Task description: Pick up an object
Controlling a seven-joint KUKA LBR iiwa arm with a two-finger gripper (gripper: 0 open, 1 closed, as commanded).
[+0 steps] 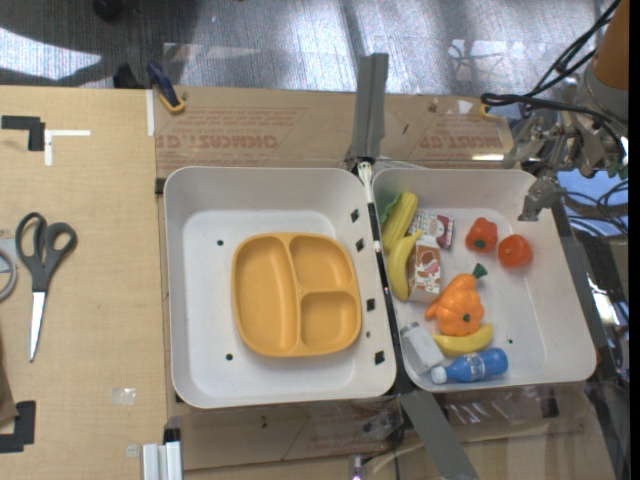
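The objects for picking are lying clustered in the right bin (560,298). An orange pumpkin-shaped toy (459,306) is sitting near the middle of that bin, with a yellow banana (463,342) touching its lower edge and a blue bottle (472,367) lying on its side just below that. A small white item (421,346) is resting beside the bottle's cap end. Two more bananas (400,238) are lying along the bin's left wall, a greenish one above a yellow one, and a small printed carton (427,268) is leaning against them; its writing is too small to read. Two red-orange tomato-like pieces (499,243) are sitting toward the upper right, close together.

The claw (534,206) is hanging over the bin's upper right corner, apart from every object; whether it is spread or closed cannot be told, and nothing is showing in it.

The left bin (190,298) is holding a yellow divided plate (297,294). Behind the bins, cardboard (260,138) is showing reversed print. Scissors (40,268) are lying on the desk (90,368) at far left.
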